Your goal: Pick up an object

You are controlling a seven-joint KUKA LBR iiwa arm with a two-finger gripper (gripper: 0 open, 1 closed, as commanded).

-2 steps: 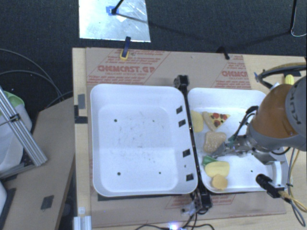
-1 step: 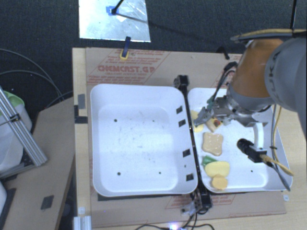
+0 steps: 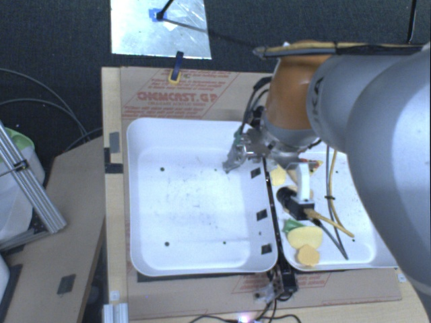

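Observation:
My gripper (image 3: 234,159) hangs over the left white bin (image 3: 155,180), close to that bin's right wall and near its far side. Nothing shows between its tips. In the right bin (image 3: 357,251) lie several small things: a yellow piece (image 3: 277,176) by the dividing wall, a green piece (image 3: 292,225), a pale yellow lump (image 3: 305,237) and a round yellow disc (image 3: 309,255) near the front. The grey arm with its orange band (image 3: 293,93) hides much of the right bin.
Thin dark and yellow sticks (image 3: 332,226) lie across the right bin floor. Both bins sit on a cardboard sheet (image 3: 178,94). A shiny plate (image 3: 160,17) lies beyond it, and a metal frame (image 3: 27,180) stands at the left.

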